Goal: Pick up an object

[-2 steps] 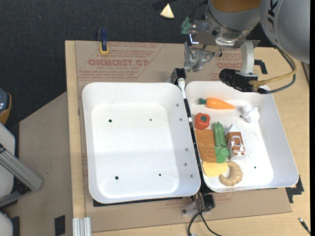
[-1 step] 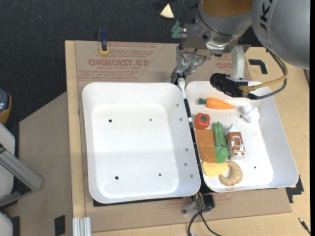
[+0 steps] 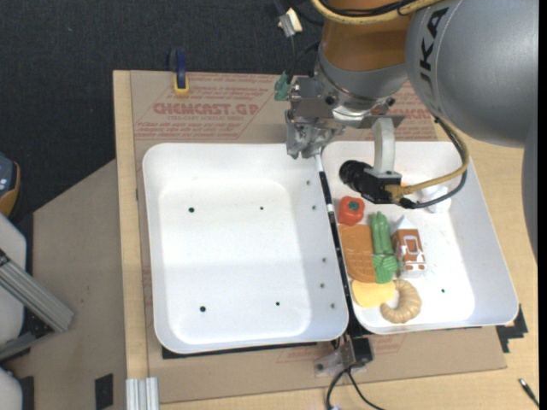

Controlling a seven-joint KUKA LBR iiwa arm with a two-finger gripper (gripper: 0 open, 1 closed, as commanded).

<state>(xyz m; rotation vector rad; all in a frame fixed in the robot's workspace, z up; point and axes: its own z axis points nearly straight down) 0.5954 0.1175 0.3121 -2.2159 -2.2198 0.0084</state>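
Observation:
My gripper (image 3: pixel 302 146) hangs over the far end of the wall between the two bins, at the right bin's back-left corner, with nothing visible in it. The toys lie in the right bin (image 3: pixel 479 263), along its left side and nearer the front than the gripper. A red tomato-like piece (image 3: pixel 350 211) is closest to it. Behind that come an orange waffle-like slab (image 3: pixel 358 252), a green piece (image 3: pixel 382 248) and a small brown-and-white block (image 3: pixel 411 250). A yellow disc (image 3: pixel 367 294) and a tan croissant (image 3: pixel 403 302) sit at the front.
The left bin (image 3: pixel 231 246) is a bare white floor beside the gripper. Both bins rest on a brown cardboard sheet (image 3: pixel 214 105) with a blue-and-yellow clamp (image 3: pixel 179 71) at its far edge. The arm's grey and orange body looms over the right bin's back.

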